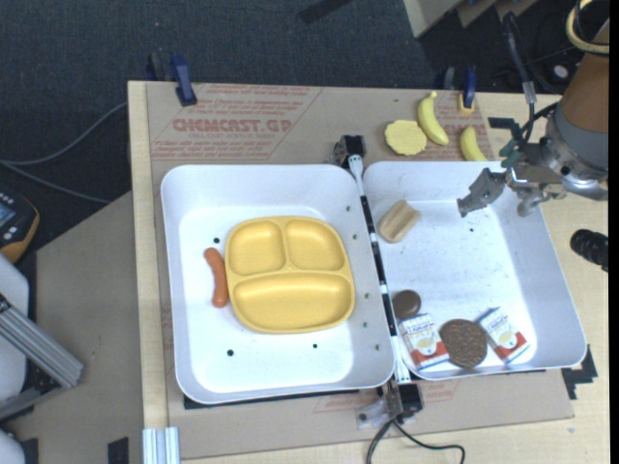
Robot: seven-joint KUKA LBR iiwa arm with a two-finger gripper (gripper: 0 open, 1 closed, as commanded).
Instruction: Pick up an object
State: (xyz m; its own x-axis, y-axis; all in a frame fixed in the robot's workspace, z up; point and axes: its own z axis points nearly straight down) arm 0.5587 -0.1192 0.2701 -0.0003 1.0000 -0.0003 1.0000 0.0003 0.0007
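A pale wooden surface (145, 259) sits on dark carpet and carries two shallow white bins side by side. In the right bin (542, 259), near its upper left corner, lies a tan block (397, 220), the nearest loose thing to the hand (498, 193). The hand hangs over the upper right part of that bin, empty; one dark finger (476, 198) points down and left, but how wide the fingers stand I cannot tell. The block lies to the left of the hand and slightly lower in the frame, well apart from it, its long axis running from lower left to upper right.

Along the bottom edge of the same bin sit two small cartons (422, 340), a large brown disc (464, 342) between them and a smaller brown disc (406, 304) above. The left bin (184, 220) holds a yellow divided tray (288, 274) with an orange sausage (218, 276) just beside it. On the surface above the right bin lie two bananas (433, 119) and a yellow slice (405, 137).
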